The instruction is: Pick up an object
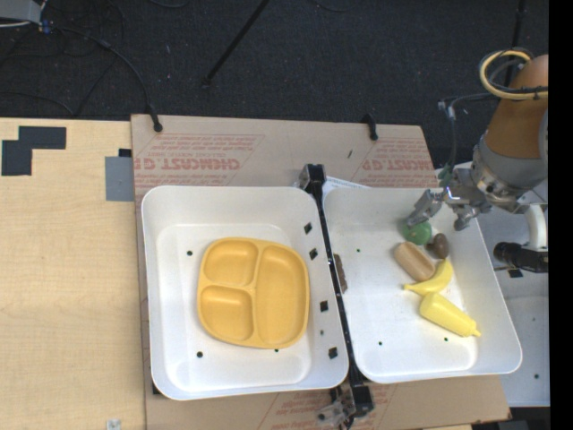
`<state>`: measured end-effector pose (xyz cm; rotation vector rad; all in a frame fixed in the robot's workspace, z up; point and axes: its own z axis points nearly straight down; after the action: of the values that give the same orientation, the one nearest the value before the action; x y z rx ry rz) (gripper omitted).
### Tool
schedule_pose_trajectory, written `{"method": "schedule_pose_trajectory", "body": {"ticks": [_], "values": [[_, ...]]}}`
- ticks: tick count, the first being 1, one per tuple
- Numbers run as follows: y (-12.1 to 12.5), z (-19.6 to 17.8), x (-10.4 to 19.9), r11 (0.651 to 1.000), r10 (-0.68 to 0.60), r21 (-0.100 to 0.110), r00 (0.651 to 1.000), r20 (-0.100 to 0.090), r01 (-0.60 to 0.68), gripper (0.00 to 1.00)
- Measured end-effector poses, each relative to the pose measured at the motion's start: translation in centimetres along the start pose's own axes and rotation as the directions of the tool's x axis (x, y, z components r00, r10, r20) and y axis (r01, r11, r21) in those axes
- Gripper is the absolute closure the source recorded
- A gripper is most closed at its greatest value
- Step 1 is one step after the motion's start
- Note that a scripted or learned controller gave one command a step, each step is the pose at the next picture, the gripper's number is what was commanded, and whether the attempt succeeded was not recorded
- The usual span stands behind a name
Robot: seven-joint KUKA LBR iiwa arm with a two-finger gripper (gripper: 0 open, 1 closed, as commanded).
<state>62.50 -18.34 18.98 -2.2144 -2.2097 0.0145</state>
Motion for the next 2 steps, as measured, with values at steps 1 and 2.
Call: {"method": "schedule_pose_trajectory", "body": {"ticks": [1,2], "values": [[0.2,-1.0,0.1,1.000,-0.003,-0.013,1.000,0.002,0.003,0.00],[1.0,5.0,0.3,1.000,-0.006,-0.013,1.000,0.003,0.006,0.00]]}}
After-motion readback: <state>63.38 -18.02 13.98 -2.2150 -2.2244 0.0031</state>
